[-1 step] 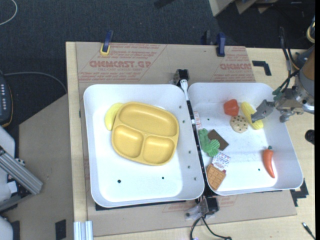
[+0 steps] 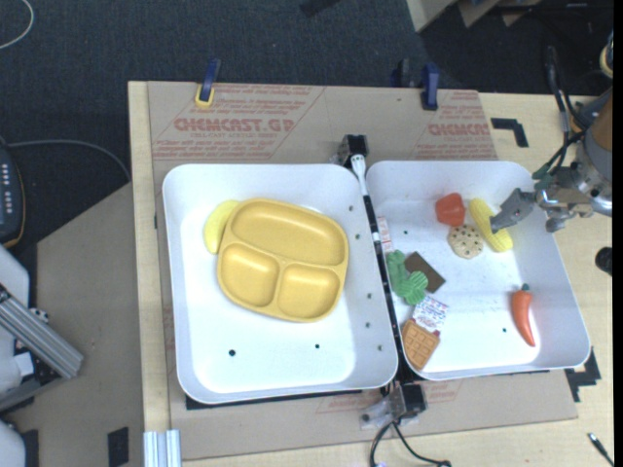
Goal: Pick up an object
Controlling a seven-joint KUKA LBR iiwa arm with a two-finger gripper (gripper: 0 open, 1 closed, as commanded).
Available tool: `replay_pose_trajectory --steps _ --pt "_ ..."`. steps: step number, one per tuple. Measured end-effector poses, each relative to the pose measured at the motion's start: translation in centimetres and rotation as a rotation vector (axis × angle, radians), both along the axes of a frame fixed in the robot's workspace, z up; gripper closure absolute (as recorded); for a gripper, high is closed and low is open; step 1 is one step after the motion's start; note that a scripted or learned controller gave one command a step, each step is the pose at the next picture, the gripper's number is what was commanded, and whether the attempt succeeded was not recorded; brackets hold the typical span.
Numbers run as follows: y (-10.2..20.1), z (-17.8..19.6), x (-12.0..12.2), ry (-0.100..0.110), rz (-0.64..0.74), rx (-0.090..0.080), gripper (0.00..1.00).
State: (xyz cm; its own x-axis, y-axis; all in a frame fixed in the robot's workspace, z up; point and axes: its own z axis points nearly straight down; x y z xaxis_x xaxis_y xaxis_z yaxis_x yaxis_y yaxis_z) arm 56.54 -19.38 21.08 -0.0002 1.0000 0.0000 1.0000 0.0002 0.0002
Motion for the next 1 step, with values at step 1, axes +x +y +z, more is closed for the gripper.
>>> replay_pose_trajectory --steps 1 --pt "0.61 -6.27 -0.07 0.008 0.0 0.003 0.0"
